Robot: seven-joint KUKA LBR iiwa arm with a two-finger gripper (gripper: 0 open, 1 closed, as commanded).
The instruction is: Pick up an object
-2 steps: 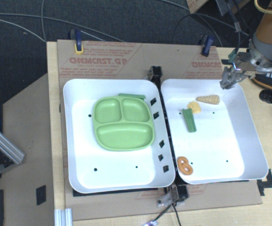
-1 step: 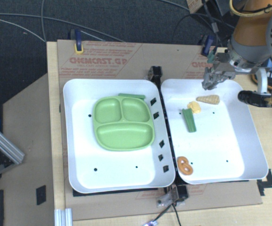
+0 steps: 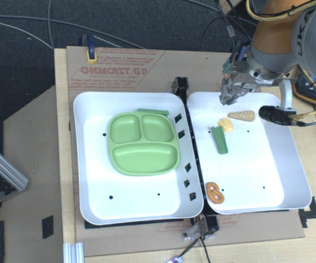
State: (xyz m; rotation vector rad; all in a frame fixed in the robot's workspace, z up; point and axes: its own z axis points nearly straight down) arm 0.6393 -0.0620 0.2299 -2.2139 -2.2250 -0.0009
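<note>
Red printed letters on the brown board under the bins read "CHEMCAST GP"; the smaller lines above and below it are too blurred to read. A blue and yellow clamp grips the board at its far edge, at about 11 o'clock from the left bin.

The counter is a pale wood surface, and behind it lies a dark carpet floor with grey cables across it. Two shallow white bins stand side by side. The left bin contains a green divided plate with three compartments. The right bin contains four small things: a beige cone-shaped piece, a small yellow piece, a green stick and an orange pretzel-shaped piece near the front corner, at 7 o'clock in that bin.

The end effector hangs over the far edge of the right bin, at about 11 o'clock in it, below the grey arm with its orange band. I cannot tell if it is open or closed, and nothing is visible in it. The beige cone lies near it, at about 5 o'clock from it. The yellow piece lies at 6 o'clock, and the green stick is just beyond, touching or almost touching the yellow piece. The pretzel is well apart from it.
</note>
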